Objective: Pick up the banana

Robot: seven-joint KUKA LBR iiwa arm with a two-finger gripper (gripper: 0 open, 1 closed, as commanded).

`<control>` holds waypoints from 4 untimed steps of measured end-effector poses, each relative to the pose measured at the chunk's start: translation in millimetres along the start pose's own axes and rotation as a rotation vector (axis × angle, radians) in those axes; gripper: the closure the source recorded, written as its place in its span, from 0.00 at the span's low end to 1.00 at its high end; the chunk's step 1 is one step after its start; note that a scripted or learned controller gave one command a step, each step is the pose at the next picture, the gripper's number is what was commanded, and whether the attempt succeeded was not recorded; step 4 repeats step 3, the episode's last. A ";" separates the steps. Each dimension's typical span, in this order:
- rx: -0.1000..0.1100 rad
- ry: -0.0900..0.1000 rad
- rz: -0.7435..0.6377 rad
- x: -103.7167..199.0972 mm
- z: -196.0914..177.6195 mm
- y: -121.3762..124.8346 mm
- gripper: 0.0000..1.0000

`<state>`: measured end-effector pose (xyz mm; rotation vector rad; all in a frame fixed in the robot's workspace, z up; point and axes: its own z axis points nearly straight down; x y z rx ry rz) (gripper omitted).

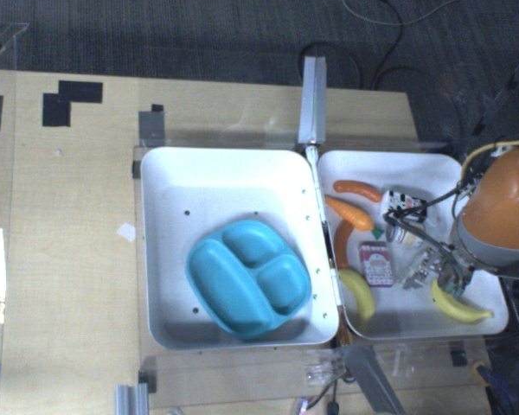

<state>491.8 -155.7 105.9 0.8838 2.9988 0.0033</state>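
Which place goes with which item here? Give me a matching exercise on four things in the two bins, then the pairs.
Items:
1. blue divided plate
2. hot dog
3. carrot
4. small red-and-white packet

Places:
A. right bin, along its far edge
B. right bin, near its middle, beside the banana at the divider
C. left bin
D. right bin, just nearer than the hot dog

Pairs: 1-C, 2-A, 3-D, 4-B
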 end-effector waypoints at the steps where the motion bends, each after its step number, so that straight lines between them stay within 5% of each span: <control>1: 0.000 0.003 0.309 -17.6 15.7 -28.0 1.00; 2: 0.006 0.004 0.620 -14.3 -111.7 -23.8 1.00; 3: 0.006 0.004 0.620 -14.3 -111.6 -23.9 0.00; 4: 0.006 0.004 0.620 -14.3 -111.6 -23.9 0.00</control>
